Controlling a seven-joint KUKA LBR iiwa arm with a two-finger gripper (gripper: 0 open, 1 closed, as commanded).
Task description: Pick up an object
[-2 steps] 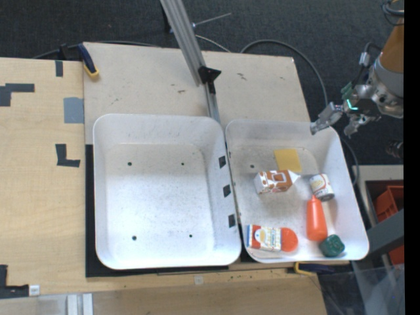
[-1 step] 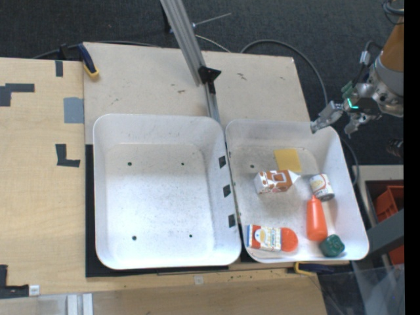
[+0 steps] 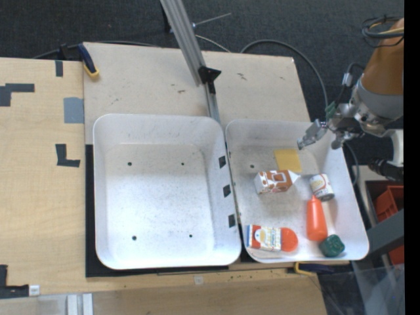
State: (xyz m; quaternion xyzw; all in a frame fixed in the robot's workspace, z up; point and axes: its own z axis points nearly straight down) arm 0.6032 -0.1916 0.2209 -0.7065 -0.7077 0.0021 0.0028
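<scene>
From above, the arm [image 3: 380, 77] reaches in at the right, and its gripper [image 3: 325, 135] hangs over the far right corner of the right bin [image 3: 239, 176]. Two fingers seem to spread apart with nothing between them, so the jaws look open and empty, though they are small and a little blurred. All the candidate objects lie in that right bin: a flat yellow square [image 3: 287, 159] nearest the gripper, a small brown and white carton [image 3: 273, 182] just beside it, a little can [image 3: 321, 186] on its side, an orange bottle [image 3: 316, 220] with a dark green lump [image 3: 332, 245] at its end, and a red and white pouch [image 3: 271, 239] along the near wall. The left bin [image 3: 98, 195] sits alongside. I judge the step to be the approach, with nothing yet chosen or touched. The next move calls for centring over one object, probably the carton or the can, since the yellow square is too flat to pinch, then descending with the fingers straddling it before closing.
</scene>
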